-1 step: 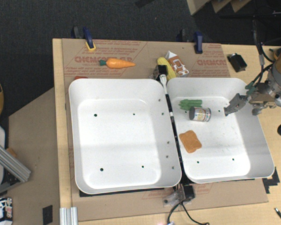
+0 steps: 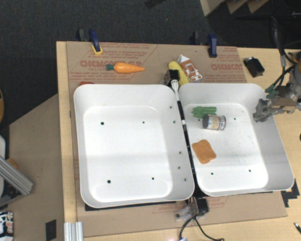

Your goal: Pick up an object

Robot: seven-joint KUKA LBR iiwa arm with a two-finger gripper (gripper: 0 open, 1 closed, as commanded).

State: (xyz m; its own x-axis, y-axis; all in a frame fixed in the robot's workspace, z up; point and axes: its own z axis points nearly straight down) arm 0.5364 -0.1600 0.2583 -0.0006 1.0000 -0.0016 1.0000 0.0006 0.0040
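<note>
Early stage of a pick: nothing lifted as yet. Gripper [image 2: 261,110] at the right rim of the right bin [image 2: 271,169], near its far corner, grey fingers pointing left over the rim; nothing visible between them. Opening too small and blurred to judge, so impossible to say whether wide or narrow.

Three candidate objects, all lying on the floor of the right bin, in its left half:
- Small can [image 2: 214,122], on its side, pale label with a dark end cap facing left; round body, judged likely to roll if nudged.
- Green piece [image 2: 204,111], flat and elongated, lying just behind the can and touching or nearly touching it; exact contact not discernible.
- Orange sponge-like pad [image 2: 204,151], roughly square with rounded corners, matte and porous in look, lying apart from the other two, nearer the front of the bin.

All three well apart from the gripper, with bare white bin floor between. Left bin [image 2: 90,185] beside it, separated by the black seam at centre.

Outside the bins, on the brown board behind them: toy carrot [image 2: 126,68] and a yellow banana [image 2: 176,70] with a small carton [image 2: 190,70] beside it.

Remaining, by judgement: travel left across the bin, descent over one object, closure, lift. Pad probably the easiest target, being isolated and soft-looking.
</note>
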